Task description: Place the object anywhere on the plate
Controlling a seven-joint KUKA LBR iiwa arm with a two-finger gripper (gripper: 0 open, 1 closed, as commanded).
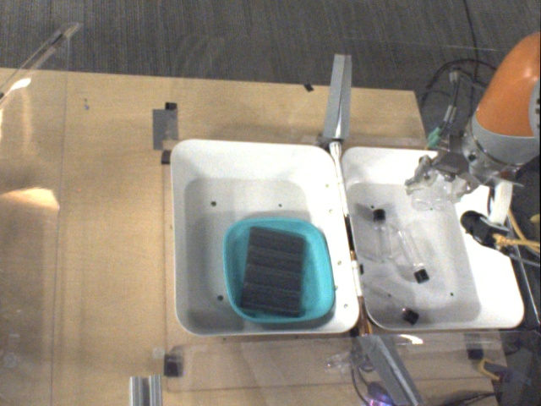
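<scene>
Table point(93, 252): pale wood, smooth, wide open room left of the bins.
Left bin point(190, 227): shallow white plastic, rounded corners, bare floor along its left and top walls.
Plate point(319, 265): teal, squarish with soft corners, close to the bin's lower edge.
Object point(273, 271): dark ribbed block, rectangular, lying flat on the plate, inside its rim.
Right bin point(486, 307): white, a few small dark bits scattered on its floor.
My pincer point(439, 184): clear and glassy, hanging over the right bin's upper edge; how far it gapes, I cannot tell.
</scene>
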